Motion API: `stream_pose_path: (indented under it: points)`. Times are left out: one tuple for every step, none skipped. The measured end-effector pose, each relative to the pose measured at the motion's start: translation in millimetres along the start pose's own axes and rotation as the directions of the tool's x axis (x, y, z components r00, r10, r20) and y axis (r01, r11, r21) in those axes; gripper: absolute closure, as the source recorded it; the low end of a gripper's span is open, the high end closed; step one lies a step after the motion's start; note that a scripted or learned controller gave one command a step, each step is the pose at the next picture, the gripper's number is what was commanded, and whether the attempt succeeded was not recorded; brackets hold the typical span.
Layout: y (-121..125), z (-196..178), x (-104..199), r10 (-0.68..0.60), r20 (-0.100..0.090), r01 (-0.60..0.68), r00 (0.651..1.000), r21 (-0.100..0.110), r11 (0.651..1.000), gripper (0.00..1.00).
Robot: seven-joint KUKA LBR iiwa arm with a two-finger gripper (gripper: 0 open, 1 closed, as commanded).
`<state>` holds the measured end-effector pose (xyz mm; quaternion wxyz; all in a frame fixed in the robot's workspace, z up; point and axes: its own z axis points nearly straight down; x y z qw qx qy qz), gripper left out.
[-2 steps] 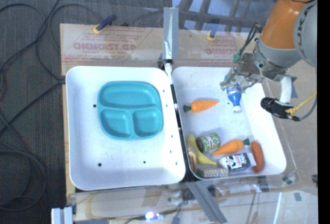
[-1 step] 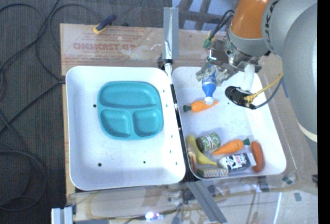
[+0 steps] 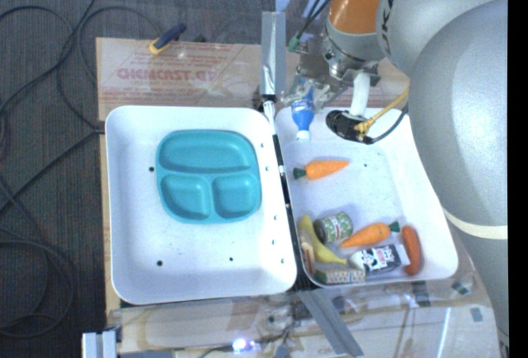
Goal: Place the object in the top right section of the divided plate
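A teal divided plate (image 3: 209, 175) lies in the left white bin (image 3: 132, 266), with one wide section at the top and two smaller ones below. My gripper (image 3: 330, 96) hangs over the far left corner of the right bin (image 3: 429, 208), under the orange band. A small blue and white bottle (image 3: 303, 113) stands upright right below the gripper's left side, white cap down, close to the wall between the bins. Whether the bottle is gripped is unclear from this angle.
The right bin holds an orange carrot (image 3: 323, 169) in the middle. At its near end lie a green can (image 3: 334, 226), a second carrot (image 3: 367, 234), a banana (image 3: 316, 245), a black and white carton (image 3: 379, 259) and a red sausage (image 3: 412, 251). The grey arm covers the right side.
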<state>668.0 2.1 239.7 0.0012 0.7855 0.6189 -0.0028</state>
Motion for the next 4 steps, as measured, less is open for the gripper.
stream_pose_path:
  points:
    - [-25, 28, 102, 0.029, -0.001, -0.029, 1.0, 0.001, 1.0, 1.0]
    - [-30, 34, 124, -0.241, -0.001, 0.241, 0.97, 0.0, 0.97, 1.0]
    - [-86, 29, 158, -0.598, -0.005, 0.598, 0.801, -0.002, 0.801, 1.0]
    - [-52, 91, 96, -0.751, -0.003, 0.751, 0.66, -0.003, 0.66, 1.0]
